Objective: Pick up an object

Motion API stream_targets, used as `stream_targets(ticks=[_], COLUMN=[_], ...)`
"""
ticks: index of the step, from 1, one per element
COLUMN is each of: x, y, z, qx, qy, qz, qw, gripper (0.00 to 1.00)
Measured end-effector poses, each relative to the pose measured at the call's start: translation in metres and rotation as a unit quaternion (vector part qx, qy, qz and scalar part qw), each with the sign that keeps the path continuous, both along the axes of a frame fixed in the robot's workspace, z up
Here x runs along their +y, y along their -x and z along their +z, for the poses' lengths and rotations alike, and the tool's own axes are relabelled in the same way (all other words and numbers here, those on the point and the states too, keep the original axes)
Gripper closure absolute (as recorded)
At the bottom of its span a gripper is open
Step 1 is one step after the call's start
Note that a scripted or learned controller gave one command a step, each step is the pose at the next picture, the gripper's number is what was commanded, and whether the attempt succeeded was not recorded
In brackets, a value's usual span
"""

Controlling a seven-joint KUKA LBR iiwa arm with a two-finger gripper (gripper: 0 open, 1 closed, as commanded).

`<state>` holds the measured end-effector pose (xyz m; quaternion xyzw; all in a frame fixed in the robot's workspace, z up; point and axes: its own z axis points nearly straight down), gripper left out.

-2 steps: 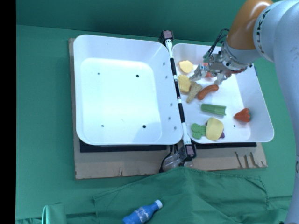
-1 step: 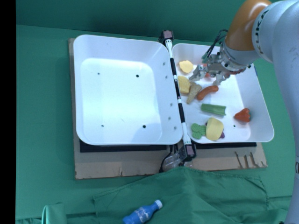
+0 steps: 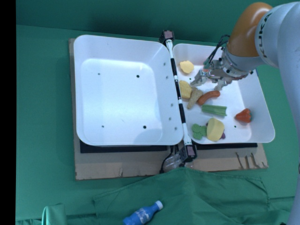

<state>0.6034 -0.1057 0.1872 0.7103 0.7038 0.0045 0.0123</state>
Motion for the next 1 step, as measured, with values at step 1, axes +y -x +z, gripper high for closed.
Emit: stream_targets(ticks=[1], x=[-0.0217], y=[0.0035], z=[-0.0008], qx=[0.002], qy=[-0.0041], qz=[0.003], qw=[1.0], gripper=[0.0])
